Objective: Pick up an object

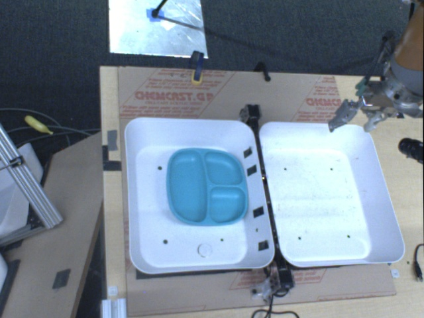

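A blue plate [205, 185] with three compartments lies flat in the middle of the left white bin [147, 144]. A small round white disc [204, 249] rests on that bin's floor near its front wall. My gripper [356, 116] hangs over the far right corner of the right white bin [381, 197], well to the right of the plate. Its two grey fingers [341, 116] are spread apart and open, with nothing between them.
Both bins sit on a brown cardboard sheet [172, 93] on the bench. Black clips [252, 114] run along the seam between the bins. A shiny foil sheet [158, 18] lies beyond the bench, and a metal frame [23, 177] stands at the left.
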